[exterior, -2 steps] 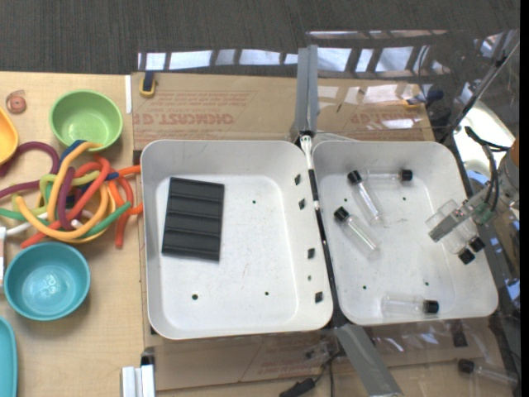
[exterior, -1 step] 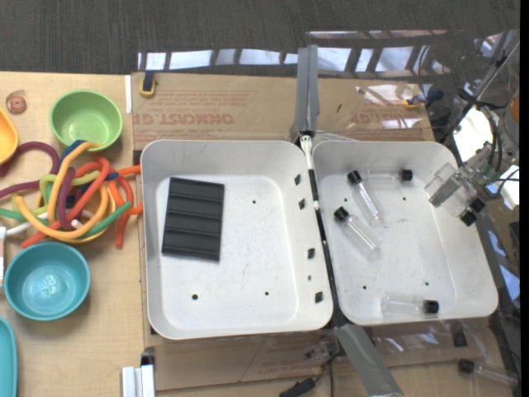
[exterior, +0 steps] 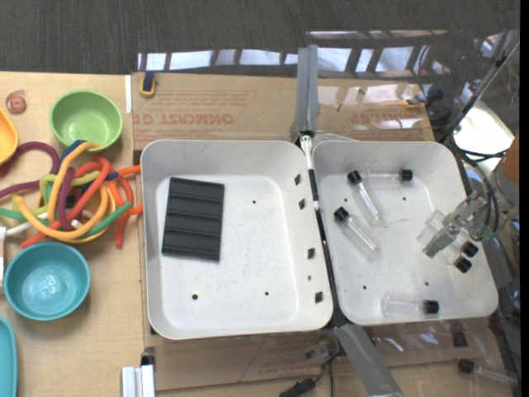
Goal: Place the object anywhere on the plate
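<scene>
**Clear capped vial at the gripper, right bin; plate in left bin**

The gripper point(exterior: 453, 231) is seen low over the right-hand edge of the right bin point(exterior: 382, 149), with a clear, black-capped vial point(exterior: 456, 257) directly at it. Whether the gripper is open, closed or gripping the vial cannot be determined, as the transparent tube blends with it. The vial is judged to be light, rigid, smooth-walled and liable to roll or slip, and possibly brittle if squeezed hard. It should be taken across the middle of the tube, square to its long axis, with moderate force. The black ribbed plate point(exterior: 193, 218) lies flat in the left bin point(exterior: 216, 149), well apart. Its grooves are expected to check rolling once the vial is set down.
</scene>
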You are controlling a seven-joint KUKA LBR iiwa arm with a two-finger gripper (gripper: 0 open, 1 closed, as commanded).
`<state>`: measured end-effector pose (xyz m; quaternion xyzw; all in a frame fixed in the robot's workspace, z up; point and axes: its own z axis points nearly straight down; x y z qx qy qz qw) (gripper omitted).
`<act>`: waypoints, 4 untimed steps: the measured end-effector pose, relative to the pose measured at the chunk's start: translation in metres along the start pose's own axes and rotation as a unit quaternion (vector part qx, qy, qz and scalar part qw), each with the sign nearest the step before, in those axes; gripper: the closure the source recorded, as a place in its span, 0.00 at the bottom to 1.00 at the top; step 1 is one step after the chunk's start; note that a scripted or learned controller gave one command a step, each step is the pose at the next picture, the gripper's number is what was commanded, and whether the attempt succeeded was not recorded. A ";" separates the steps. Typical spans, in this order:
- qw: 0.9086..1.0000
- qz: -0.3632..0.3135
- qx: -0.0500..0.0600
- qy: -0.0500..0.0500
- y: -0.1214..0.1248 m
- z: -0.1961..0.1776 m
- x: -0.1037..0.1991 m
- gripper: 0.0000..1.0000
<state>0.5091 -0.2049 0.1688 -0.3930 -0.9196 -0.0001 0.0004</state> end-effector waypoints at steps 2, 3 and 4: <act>0.995 -0.101 0.000 0.000 -0.034 0.005 0.009 1.00; 0.990 -0.139 0.000 -0.001 -0.004 -0.023 -0.020 1.00; 0.984 -0.181 0.000 0.000 -0.017 -0.003 -0.007 1.00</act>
